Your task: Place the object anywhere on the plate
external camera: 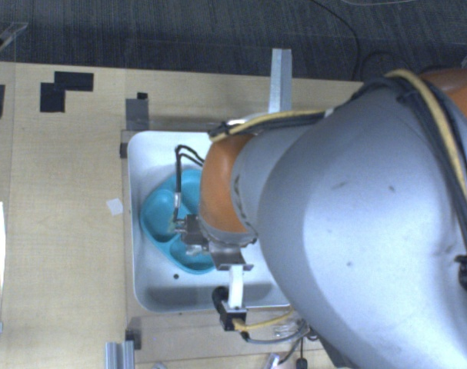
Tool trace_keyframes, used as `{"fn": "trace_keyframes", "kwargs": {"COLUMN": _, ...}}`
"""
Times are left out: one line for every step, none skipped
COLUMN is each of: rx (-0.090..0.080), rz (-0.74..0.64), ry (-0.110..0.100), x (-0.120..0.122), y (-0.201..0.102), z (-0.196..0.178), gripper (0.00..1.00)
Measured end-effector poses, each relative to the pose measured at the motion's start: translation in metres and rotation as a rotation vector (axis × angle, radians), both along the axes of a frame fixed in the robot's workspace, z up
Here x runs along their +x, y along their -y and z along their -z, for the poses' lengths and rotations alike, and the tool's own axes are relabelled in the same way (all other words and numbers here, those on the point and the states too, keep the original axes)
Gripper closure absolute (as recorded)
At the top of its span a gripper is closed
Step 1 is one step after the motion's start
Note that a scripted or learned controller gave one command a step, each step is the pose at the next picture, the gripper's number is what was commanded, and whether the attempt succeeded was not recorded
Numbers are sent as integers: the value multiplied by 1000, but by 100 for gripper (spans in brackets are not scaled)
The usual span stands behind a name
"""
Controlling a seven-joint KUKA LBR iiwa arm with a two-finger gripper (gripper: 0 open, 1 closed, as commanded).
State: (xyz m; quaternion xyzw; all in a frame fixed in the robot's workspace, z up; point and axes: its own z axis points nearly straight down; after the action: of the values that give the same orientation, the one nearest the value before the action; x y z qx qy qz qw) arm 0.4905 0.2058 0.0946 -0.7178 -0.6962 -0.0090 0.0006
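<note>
You'll find the blue plate in the white bin, partly under the arm's wrist. The gripper (hidden beneath) can't be judged open or closed, and you can't make out the object

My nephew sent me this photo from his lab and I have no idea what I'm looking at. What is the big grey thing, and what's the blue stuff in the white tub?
The big grey shape is a robot arm with an orange band above its wrist. One camera fixed above the bench looks down at a slant, and the arm reaches in from the right, covering much of the scene. The white tub is a shallow bin. The blue thing inside it looks like a plate, partly hidden under the wrist. The arm's gripper is hidden too, so I cannot tell whether it holds anything.
</note>
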Motion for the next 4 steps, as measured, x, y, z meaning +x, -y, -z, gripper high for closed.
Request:
{"fn": "trace_keyframes", "kwargs": {"rx": 1, "rz": 0, "ry": 3, "x": 1, "y": 0, "z": 0, "gripper": 0}}
{"fn": "trace_keyframes", "kwargs": {"rx": -13, "rz": -117, "ry": -8, "x": -3, "y": -30, "z": -80, "gripper": 0}}
{"fn": "trace_keyframes", "kwargs": {"rx": -12, "rz": -44, "ry": -7, "x": 5, "y": -22, "z": -136, "gripper": 0}}
{"fn": "trace_keyframes", "kwargs": {"rx": -6, "rz": -21, "ry": 3, "x": 1, "y": -23, "z": -10, "gripper": 0}}
